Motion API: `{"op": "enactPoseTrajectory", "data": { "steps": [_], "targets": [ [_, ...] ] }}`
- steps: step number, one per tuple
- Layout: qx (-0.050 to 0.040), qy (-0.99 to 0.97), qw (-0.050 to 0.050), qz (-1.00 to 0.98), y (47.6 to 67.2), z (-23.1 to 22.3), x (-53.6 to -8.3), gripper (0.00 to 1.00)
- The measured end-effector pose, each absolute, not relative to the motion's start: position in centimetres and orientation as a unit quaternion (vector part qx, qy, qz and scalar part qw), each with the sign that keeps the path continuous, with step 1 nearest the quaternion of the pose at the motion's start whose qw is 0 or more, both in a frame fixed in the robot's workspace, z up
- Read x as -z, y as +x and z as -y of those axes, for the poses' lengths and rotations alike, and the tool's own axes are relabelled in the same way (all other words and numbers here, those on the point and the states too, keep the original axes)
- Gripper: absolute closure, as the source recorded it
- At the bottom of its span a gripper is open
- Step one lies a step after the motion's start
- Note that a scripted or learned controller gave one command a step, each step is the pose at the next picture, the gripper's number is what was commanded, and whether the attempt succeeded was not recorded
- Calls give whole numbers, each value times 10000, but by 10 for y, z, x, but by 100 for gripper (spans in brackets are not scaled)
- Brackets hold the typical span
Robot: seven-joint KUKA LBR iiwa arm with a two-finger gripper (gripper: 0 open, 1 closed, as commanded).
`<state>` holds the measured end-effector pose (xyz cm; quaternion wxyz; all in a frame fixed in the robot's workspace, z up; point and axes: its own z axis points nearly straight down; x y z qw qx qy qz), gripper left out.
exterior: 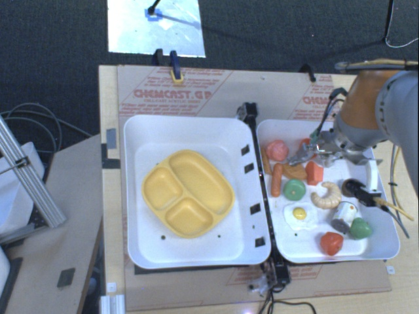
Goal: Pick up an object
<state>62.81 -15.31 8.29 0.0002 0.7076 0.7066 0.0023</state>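
My gripper (pixel 303 155) is low in the right bin (pixel 386 244), near its back left part. It hangs between a pink-red round toy (pixel 277 150) on its left and a red-orange block (pixel 315 173) on its right, just above an orange piece (pixel 295 172). Nothing is visibly held in it. In front of it lie an orange sausage (pixel 276 179), a green ball (pixel 294 189), a beige croissant-like toy (pixel 326 195) and a fried egg (pixel 298 215). The grey arm with its orange band (pixel 366 103) reaches in from the right.
A yellow divided plate (pixel 188 192) lies in the left bin (pixel 150 136). At the right bin's front are a red toy (pixel 331 243), a green toy (pixel 361 227) and a white-grey toy (pixel 344 214). A black divider with clips (pixel 256 175) separates the bins.
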Motion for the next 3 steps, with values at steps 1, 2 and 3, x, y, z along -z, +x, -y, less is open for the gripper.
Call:
{"op": "enactPoseTrajectory", "data": {
  "steps": [1,2,3],
  "targets": [
    [-47,7076,66,-7066,574,148,-90,0],
    [-59,7066,87,-7075,578,148,-102,100],
    [-50,7024,48,-7118,654,60,-191,100]
  ]
}}
